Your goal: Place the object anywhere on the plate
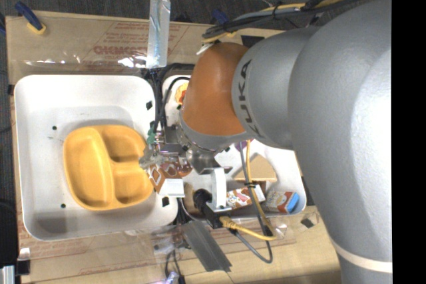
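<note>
Resting in the left white bin (40, 103), a yellow divided plate (106, 166) is seen toward the bin's right wall. At the plate's right rim the gripper (156, 159) is found, beneath the grey arm (319, 90) with its orange band (213, 93). A small brownish object (158, 176) is seen just beside the gripper; whether it is held cannot be told. Assorted items (266, 196) lie in the right bin (301, 199).

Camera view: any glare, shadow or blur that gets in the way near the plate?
Camera view: even light and mostly sharp; the yellow plate reads clearly in the left bin, with soft shadow under its near edge; glare on the plastic sheet above the bin; the gripper at the plate's right rim is small, cluttered and hard to read.
</note>
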